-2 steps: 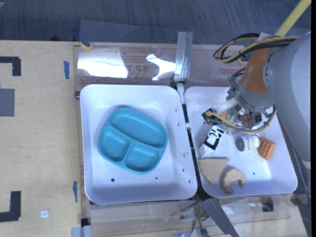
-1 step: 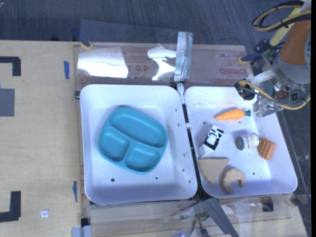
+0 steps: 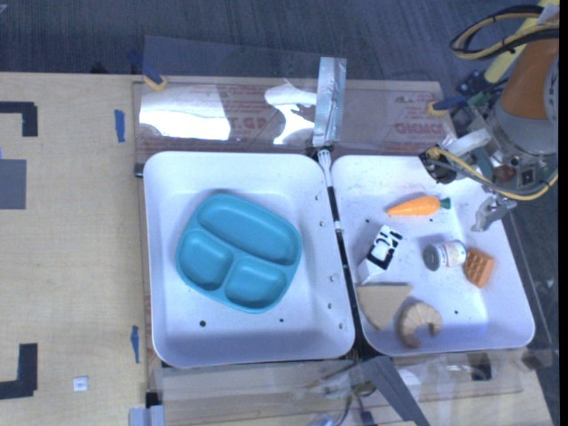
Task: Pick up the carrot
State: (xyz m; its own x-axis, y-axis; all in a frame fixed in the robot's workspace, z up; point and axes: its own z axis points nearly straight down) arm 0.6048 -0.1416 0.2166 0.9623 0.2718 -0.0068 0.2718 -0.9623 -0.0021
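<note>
- Two shallow white bins side by side on the bench: left bin [image 3: 169,327], right bin [image 3: 510,322].
- Grey arm [image 3: 532,87] with orange band, reaching in from the right, over the far-right corner of the right bin.
- Blue divided plate [image 3: 238,251] in the left bin, three compartments, nothing in them.
- Tan wedge [image 3: 383,302] and a pale croissant-like piece [image 3: 419,319] at the near edge of the right bin, touching each other.
- Gripper [image 3: 491,209] low at the right rim of the right bin; cannot tell whether spread or pressed together, and nothing visibly pinched.
- Carrot [image 3: 414,207] in the far half of the right bin, lying flat, apart from its neighbours.
- Key relation: carrot just left of the gripper, at much the same depth; long axis running left to right, orange tip leftward, green top toward the gripper. Likely calls for a short leftward shift and a grasp across the narrow width.
- Black-and-white box [image 3: 383,247] near-left of the carrot.
- Small can [image 3: 444,256] and orange waffle-like piece [image 3: 479,266] nearer, below the gripper.
</note>
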